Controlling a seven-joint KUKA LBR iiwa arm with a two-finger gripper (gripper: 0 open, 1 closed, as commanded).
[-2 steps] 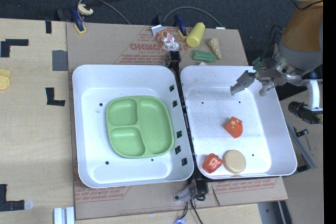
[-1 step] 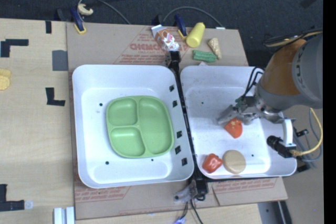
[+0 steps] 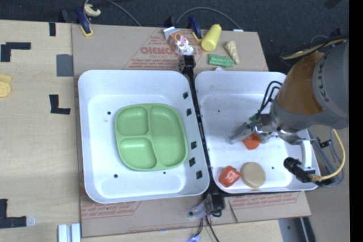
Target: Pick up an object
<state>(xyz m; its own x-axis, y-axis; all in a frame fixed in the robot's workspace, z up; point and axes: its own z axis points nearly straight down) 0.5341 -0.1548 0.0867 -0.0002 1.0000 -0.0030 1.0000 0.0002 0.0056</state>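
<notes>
We see the fingers [image 3: 245, 134] low in the right bin [image 3: 227, 90], reaching leftward from the wrist; one grey finger points toward the bin's middle. We cannot tell whether they are apart or together. A small orange-red object [image 3: 251, 143] lies touching or just beneath them, likely the piece we aim to pick up, though we cannot say it is gripped. Nearer the front wall rest a red piece [image 3: 228, 176] and a tan round piece [image 3: 253, 174], side by side. The left bin [image 3: 91, 122] carries a green divided plate [image 3: 151, 136]. Beyond the bins, on the desk [image 3: 34, 122], sits a yellow bottle-like toy [image 3: 211, 37].
</notes>
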